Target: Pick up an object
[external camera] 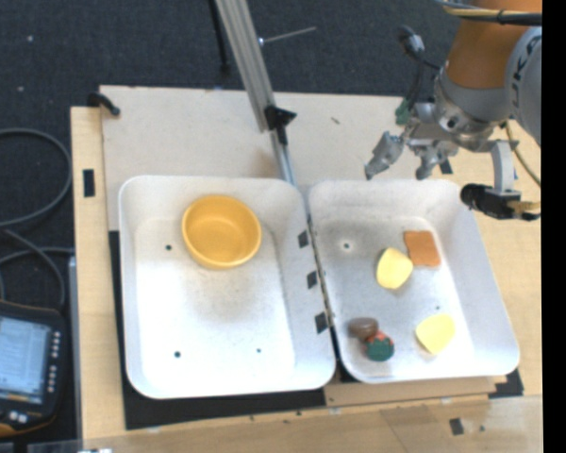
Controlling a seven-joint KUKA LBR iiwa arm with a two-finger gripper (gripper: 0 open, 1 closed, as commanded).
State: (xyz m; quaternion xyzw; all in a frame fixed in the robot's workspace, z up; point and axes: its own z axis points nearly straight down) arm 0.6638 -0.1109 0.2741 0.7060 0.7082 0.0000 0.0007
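Observation:
My gripper [403, 163] hangs over the back rim of the right bin [472, 347], its two fingers spread apart and nothing between them. Below it in that bin lie an orange block [422, 248], a pale yellow piece [393, 269], a second yellow piece [435, 333], a brown lump [362, 327] and a green-and-red object [379, 347]. A yellow bowl [221, 231] sits upright in the back of the left bin [151, 366].
A slanted aluminium post [248, 55] stands behind the bins, its foot near the gap between them. Black clips line the shared rim. Cables and a control pendant [14, 357] lie off the bench at left.

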